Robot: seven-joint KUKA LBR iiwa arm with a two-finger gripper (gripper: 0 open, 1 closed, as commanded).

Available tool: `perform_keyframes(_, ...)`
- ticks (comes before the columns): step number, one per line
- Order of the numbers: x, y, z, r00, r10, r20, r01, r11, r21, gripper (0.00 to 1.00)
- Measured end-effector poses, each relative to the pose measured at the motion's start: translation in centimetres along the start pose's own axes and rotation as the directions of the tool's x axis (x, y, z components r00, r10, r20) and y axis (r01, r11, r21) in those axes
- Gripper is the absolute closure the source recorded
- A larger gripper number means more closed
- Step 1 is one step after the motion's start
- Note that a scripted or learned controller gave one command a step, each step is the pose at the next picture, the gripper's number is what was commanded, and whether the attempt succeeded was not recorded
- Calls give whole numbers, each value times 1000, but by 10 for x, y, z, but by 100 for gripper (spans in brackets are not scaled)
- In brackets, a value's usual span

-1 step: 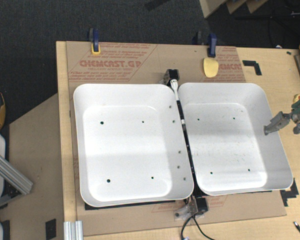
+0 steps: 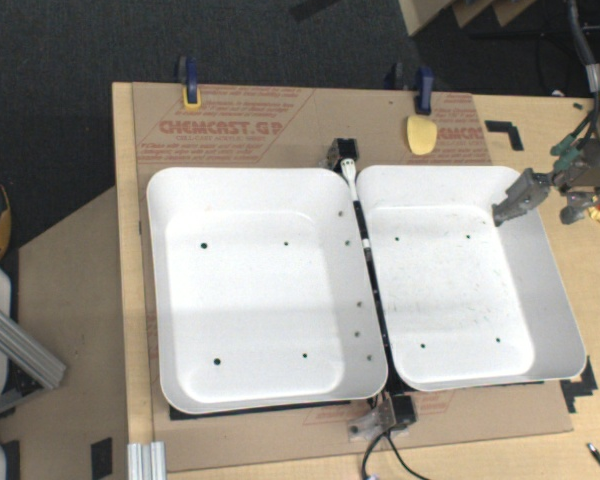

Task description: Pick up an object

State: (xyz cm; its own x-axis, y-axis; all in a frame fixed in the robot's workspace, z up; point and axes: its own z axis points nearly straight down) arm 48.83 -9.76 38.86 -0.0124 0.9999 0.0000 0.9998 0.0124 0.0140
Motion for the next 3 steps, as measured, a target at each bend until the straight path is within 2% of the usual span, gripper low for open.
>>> perform_keyframes(1, -6, 0, -4, 1000, 11, 2, -11, 1000, 9, 100)
perform_keyframes(2, 87, -6, 104, 1000, 5, -3, -5, 1000, 23, 100)
perform_keyframes(3, 119, -6, -41, 1000, 6, -2, -6, 1000, -4, 100)
